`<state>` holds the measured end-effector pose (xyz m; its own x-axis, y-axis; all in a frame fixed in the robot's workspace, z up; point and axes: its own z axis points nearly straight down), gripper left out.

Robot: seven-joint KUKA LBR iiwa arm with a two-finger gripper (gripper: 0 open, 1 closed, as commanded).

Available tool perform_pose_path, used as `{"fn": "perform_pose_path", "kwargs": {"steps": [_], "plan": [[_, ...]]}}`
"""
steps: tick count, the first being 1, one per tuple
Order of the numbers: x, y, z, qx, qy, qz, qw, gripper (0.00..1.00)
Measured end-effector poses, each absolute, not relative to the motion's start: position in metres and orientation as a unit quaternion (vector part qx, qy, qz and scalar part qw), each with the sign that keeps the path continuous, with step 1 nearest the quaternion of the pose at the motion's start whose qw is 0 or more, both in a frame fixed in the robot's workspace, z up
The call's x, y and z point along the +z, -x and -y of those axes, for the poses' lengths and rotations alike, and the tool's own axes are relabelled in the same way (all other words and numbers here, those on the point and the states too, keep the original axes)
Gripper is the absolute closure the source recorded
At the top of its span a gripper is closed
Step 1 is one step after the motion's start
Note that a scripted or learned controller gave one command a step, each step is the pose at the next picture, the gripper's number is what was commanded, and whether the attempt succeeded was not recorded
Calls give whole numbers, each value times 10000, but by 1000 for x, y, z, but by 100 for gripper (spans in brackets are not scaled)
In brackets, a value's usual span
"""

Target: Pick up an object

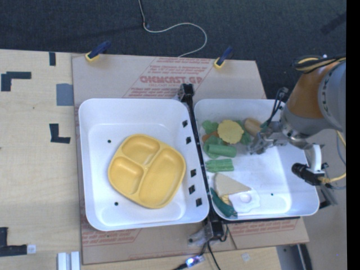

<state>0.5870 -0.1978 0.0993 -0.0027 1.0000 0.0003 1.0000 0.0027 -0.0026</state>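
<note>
Where cardboard (pixel 163 77) underlies two white bins (pixel 90 151), dark carpet (pixel 67 16) behind, claw (pixel 260 142) state unclear

Two white bins (pixel 90 167) sit on a tan cardboard sheet (pixel 163 77) printed with red lettering. In the left bin lies a plain yellow divided plate (pixel 147 170) — one even yellow, no pattern. Right of that plate, in the other bin, are several green pieces (pixel 219 149), a ridged yellow round piece (pixel 230 131) and a small orange bit (pixel 206 136). Below these lie a cream wedge (pixel 229 183) and a white piece with a pale yellow spot (pixel 245 200). Further right — the arm (pixel 315 103), orange above grey.
</note>
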Motion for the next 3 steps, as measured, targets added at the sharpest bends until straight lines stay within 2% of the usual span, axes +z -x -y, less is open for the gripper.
{"fn": "perform_pose_path", "kwargs": {"steps": [3], "plan": [[227,-580,201,-7,7066,7076,-13,100]]}}
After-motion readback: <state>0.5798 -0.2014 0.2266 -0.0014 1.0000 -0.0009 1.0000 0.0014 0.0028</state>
